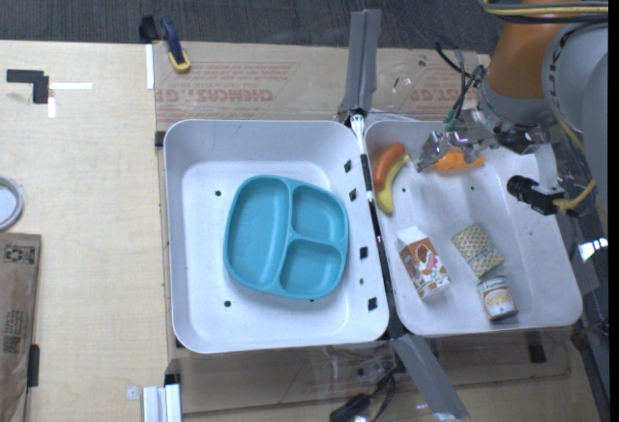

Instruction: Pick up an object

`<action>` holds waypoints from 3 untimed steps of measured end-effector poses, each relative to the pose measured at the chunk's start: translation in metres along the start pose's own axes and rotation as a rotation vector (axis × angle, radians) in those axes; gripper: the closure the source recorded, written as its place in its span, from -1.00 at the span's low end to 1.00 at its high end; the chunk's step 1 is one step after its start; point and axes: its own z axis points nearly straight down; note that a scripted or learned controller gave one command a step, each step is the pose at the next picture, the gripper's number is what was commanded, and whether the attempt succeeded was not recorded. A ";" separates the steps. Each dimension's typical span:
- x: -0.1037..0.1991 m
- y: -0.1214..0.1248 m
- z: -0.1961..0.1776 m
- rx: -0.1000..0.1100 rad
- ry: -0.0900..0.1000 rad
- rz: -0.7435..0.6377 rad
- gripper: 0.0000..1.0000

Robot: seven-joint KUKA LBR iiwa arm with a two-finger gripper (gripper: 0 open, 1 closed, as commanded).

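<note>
1. At the far left we see the pale, smooth table (77,217) carrying a ring of clear tape (8,205) at its edge and, below it, a flat brown paper bag (17,314).
2. Toward the back, a blue-and-yellow clamp (174,45) rests on a sheet of printed brown cardboard (242,81) that runs behind both bins.
3. The left bin (184,246), shallow, white and round-cornered, holds a glossy turquoise plastic plate (286,236) moulded into three compartments and lying flat near the bin's middle.
4. A grey metal bar (364,62) stands upright at the back, where the two bins meet.
5. In the right bin (542,304), a curved banana-like piece (387,176), orange at its upper end and yellow below, lies against the left wall.
6. Nearer the front we note a small printed carton (424,262) on its side, a flat patterned sachet (478,249) just to its right, and a short cylindrical can (498,298) at the front right corner.
7. At the bin's back, the hand (443,151) meets a rounded orange object (459,160); we cannot tell whether it is gripping it.
8. The arm (546,52), grey with a rounded orange band and looped cables, enters from the right.
</note>
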 end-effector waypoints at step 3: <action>-0.015 0.006 0.001 -0.026 -0.013 -0.047 -1.00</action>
